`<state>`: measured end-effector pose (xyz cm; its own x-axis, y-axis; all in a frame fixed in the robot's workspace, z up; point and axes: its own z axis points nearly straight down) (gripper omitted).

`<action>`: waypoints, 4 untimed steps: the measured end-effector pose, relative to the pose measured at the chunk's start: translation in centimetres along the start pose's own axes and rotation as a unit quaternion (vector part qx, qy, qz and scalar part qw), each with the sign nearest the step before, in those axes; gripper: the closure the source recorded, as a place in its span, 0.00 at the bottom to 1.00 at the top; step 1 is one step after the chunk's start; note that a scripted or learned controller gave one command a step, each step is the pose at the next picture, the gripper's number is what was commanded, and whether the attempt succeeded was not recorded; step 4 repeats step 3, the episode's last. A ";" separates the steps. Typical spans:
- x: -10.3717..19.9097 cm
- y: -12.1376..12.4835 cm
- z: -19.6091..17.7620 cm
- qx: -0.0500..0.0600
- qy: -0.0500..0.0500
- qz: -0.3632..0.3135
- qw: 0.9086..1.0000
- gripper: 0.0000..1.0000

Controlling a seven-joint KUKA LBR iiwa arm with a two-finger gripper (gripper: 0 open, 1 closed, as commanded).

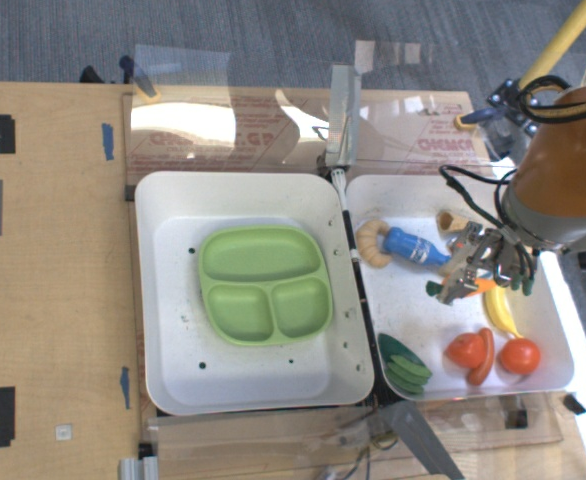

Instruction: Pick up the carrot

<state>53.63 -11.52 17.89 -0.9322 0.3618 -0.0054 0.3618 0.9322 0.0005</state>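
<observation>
Right now I see the carrot [481, 286] as a small orange sliver in the right bin [413, 213], at the right of the frame, mostly hidden under the gripper [470, 273]. The gripper sits directly over it, and I think it touches the carrot, though clutter there blurs the contact; whether its fingers are open or closed I cannot tell. Just below the carrot lies a banana [500, 311], with tomatoes [493, 354] further down. A blue bottle [413, 246] and a pretzel [374, 244] lie to the left. A green plate [265, 284] rests in the left bin [163, 298].
</observation>
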 end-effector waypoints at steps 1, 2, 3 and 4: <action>-1.1 -4.8 6.6 0.000 0.005 -0.052 0.999 1.00; 0.5 -7.7 8.7 -0.002 -0.004 -0.032 0.999 1.00; 0.2 -6.3 8.7 -0.002 -0.004 0.238 0.971 1.00; 0.2 -6.3 8.7 -0.002 -0.004 0.238 0.971 1.00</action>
